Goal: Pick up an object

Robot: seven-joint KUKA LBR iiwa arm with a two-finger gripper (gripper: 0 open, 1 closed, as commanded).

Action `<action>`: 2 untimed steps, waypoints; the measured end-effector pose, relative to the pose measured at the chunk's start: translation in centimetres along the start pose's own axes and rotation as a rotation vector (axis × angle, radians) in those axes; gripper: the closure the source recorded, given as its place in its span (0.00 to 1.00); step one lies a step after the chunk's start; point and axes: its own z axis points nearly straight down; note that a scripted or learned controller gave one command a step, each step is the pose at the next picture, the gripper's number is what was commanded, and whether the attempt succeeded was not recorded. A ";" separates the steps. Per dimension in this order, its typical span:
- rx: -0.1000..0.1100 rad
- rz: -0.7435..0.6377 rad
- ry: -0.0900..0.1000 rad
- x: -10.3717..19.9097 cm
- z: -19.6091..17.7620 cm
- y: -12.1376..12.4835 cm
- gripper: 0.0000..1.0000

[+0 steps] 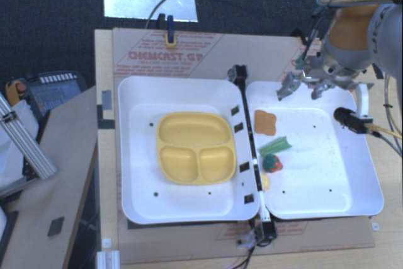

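My gripper (301, 90) hangs above the far edge of the right bin (340, 198), with its two grey fingers spread apart and nothing between them. Below and to its left, on the bin floor, lies a flat orange piece (265, 123). Nearer the front sit a green wedge-shaped piece (276, 145) and a small red and green round object (272, 164). A small yellow bit (265, 183) rests against the divider.
The left bin (135, 104) holds a yellow three-compartment tray (194, 147). A black divider strip (249, 148) runs between the bins. A black cable fitting (350, 120) lies over the right bin's far right rim.
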 end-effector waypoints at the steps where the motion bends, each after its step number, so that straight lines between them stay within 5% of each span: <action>1: -0.005 -0.001 0.000 0.0 -0.3 0.1 0.00; 2: -0.002 0.002 -0.001 -1.0 4.6 -0.1 0.00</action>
